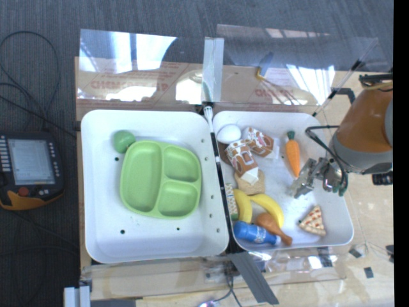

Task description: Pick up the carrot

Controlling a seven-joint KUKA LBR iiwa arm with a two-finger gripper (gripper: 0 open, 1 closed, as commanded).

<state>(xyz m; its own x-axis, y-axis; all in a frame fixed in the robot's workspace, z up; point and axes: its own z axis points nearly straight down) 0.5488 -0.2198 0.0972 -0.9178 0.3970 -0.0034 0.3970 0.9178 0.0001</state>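
The carrot (293, 156), orange with a green top, lies in the right bin (332, 232) near its upper right part, pointing toward the front. My gripper (308, 180) hangs low over that bin just right of and below the carrot's tip, apart from it. Its fingers (300, 188) are spread and nothing sits between them.
The right bin also holds a white egg (228, 133), pastries (250, 151), a banana (259, 204), a chicken drumstick (273, 226), a blue bottle (254, 233) and a pizza slice (312, 221). The left bin (102, 235) holds a green divided plate (161, 178) and a green ball (124, 140).
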